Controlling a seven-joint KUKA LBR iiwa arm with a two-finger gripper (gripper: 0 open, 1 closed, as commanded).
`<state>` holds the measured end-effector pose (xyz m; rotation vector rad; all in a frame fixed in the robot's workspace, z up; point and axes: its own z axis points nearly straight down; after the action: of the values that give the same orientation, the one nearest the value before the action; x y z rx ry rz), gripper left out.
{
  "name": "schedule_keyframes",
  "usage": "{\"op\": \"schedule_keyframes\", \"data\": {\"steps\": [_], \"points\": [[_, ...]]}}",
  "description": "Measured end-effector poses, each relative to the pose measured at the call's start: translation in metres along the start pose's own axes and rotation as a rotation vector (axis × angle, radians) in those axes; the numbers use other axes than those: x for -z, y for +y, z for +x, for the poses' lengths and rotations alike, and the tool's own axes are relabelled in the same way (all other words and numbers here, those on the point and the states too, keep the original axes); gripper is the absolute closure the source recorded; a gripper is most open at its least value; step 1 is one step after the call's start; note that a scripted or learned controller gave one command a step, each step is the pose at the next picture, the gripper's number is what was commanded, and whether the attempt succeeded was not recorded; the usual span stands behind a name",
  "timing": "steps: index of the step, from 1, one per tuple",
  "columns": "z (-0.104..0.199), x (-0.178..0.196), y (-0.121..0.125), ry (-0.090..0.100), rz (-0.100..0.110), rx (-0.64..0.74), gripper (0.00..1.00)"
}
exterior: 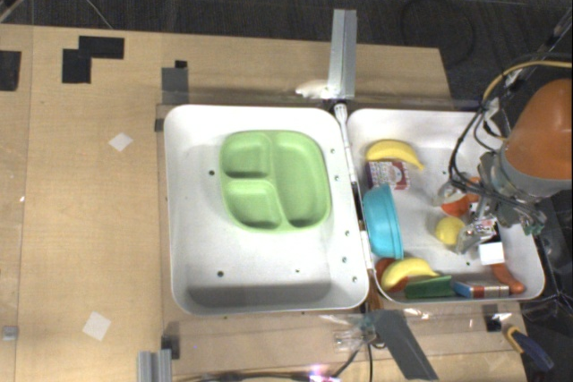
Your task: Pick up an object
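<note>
Plywood worktop (81,219) over dark carpet, two white bins side by side. Left bin (192,192) has a green divided plate (273,179). Right bin (528,268) is cluttered: a banana (394,153) lying crosswise up top, a blue bowl (383,222) on edge, another banana (405,270), markers. Pincer (474,233) sits low beside a small lemon (448,231); can't tell its grip.

One fixed camera is looking down at a slant from above the counter (81,219), standing fairly far back and taking in both white bins, left bin (192,282) and right bin (430,125), with the arm (542,139) entering from the right.
</note>
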<state>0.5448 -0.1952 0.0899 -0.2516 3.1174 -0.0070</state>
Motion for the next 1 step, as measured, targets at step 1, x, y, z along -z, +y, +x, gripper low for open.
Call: {"op": "schedule_keyframes", "data": {"steps": [1], "points": [[0.0132, 0.0004, 0.0041, -0.004, 0.001, -0.144, 0.00]]}}
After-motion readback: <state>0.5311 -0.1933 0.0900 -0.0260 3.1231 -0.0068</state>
